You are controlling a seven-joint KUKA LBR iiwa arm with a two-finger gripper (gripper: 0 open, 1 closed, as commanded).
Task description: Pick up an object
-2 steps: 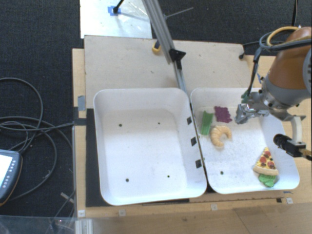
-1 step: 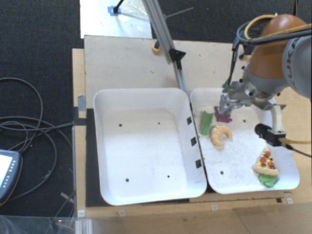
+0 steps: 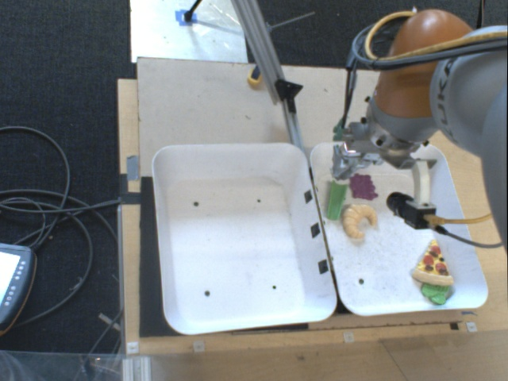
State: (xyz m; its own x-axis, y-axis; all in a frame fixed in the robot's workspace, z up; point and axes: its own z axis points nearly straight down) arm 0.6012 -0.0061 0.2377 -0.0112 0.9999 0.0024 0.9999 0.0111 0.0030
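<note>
Bins sit side by side on the surface: the left bin is bare white, the right bin carries the toys. Leftmost there, a green stick lies beside the dividing wall, under the gripper; I cannot tell the gripper's state. Just right come a tan croissant and a purple grape cluster, then a pizza slice over a green piece. All look like light, rigid, slick plastic. The stick, likely the target, seems best pinched across its narrow width at mid-length.
</note>
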